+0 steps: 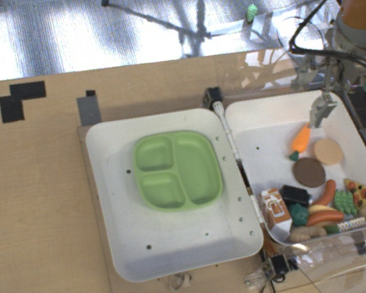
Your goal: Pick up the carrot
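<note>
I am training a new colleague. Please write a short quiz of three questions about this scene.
1. True or false: the carrot lies in the right bin.
2. Which item sits in the left bin? A) green divided plate B) brown disc C) pizza slice
3. Fill in: the gripper hangs just above and to the ____ of the carrot.

Key: 1 true; 2 A; 3 right

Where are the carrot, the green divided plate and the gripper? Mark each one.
carrot [301, 137]: camera view, middle of its orange body.
green divided plate [177, 170]: camera view, central ridge between compartments.
gripper [320, 112]: camera view, at its fingertips.
</note>
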Robot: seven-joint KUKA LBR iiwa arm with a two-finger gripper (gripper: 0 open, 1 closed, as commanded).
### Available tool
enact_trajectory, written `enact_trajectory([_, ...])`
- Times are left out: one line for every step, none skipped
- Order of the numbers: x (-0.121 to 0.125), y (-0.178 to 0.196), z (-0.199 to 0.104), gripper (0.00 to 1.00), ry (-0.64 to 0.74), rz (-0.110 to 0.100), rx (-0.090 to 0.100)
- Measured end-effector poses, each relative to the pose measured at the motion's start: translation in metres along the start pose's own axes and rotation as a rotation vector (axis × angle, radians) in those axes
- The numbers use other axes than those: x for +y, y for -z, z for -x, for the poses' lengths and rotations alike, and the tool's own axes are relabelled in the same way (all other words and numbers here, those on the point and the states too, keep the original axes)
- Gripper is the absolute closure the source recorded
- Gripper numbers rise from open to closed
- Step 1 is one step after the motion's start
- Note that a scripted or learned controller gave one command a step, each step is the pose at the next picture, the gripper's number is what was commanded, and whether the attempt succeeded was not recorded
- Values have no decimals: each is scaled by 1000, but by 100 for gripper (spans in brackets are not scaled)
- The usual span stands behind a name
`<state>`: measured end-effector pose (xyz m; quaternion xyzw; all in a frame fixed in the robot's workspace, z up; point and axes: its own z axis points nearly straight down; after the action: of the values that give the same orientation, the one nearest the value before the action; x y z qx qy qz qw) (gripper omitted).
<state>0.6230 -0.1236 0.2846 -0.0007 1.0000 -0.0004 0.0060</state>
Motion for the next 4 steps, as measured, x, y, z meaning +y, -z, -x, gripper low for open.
enact_trajectory([-17, -76, 21, 0, -42, 2, 8])
enact_trajectory([-48, -167, 32, 0, -196, 1, 8])
enact_trajectory([-65, -193, 19, 0, -421, 0, -7])
enact_trajectory([-49, -195, -30, 0, -682, -1, -1])
